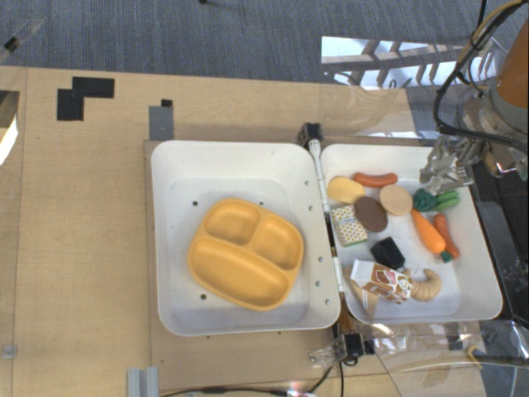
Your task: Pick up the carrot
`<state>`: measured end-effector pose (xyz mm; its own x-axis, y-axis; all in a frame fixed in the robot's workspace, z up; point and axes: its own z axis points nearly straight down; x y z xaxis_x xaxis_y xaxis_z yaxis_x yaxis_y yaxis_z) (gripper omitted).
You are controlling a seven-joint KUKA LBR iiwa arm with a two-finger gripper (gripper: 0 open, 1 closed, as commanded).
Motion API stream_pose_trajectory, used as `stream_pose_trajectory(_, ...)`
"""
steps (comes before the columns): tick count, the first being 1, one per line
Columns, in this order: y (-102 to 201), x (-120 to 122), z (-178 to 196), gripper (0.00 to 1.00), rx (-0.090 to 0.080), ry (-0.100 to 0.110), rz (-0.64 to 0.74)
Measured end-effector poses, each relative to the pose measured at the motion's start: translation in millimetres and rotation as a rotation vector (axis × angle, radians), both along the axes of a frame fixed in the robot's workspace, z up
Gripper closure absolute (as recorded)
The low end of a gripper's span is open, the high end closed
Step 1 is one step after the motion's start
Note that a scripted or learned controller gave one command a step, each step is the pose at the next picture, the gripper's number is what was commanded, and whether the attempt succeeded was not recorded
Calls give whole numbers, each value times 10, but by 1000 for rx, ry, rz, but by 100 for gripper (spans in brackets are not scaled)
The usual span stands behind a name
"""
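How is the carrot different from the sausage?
The carrot is orange with a green top; the sausage is reddish all over. The carrot tapers to a point and lies slanted near the bin's right side; the sausage has rounded ends and lies nearly level at the far edge. Both are long toy foods in the right bin.

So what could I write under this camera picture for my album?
The robot's pincer hovers near the carrot in the right bin, among toy food; a yellow plate sits in the left bin.
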<state>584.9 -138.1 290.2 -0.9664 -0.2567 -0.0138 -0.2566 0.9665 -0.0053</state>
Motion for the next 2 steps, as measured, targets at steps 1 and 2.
stream_pose_trajectory(1,-698,-323,-748,0,0,10,14)
stream_pose_trajectory(2,-657,-468,-1906,0,2,13,233)
